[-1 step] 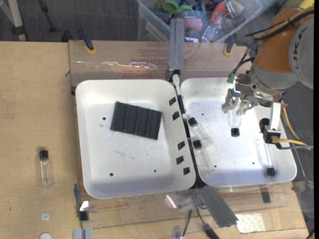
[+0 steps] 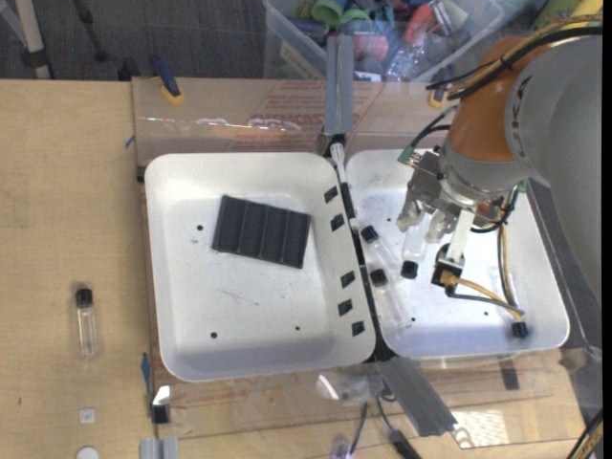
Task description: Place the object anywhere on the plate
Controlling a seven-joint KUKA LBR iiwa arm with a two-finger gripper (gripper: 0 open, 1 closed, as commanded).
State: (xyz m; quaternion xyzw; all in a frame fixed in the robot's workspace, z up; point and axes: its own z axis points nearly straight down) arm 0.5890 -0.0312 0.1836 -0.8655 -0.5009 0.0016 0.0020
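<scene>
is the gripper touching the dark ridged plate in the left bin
Apart. The camera view shows the gripper over the right bin, while the dark ridged plate lies in the left bin, with the bins' divider between them.

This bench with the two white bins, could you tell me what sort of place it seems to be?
Probably a robotics lab: a grey and orange arm reaches over two taped-down white bins, and a clear tub of mixed test objects stands behind.

Robotics lab. Grey arm with orange band (image 2: pixel 497 113) reaching in from right over two white bins (image 2: pixel 163 256) sitting taped on wooden bench (image 2: pixel 57 208). Clear tub (image 2: pixel 287 27) of mixed toys standing at far side. Cables (image 2: pixel 488 290) trailing across right bin.
</scene>
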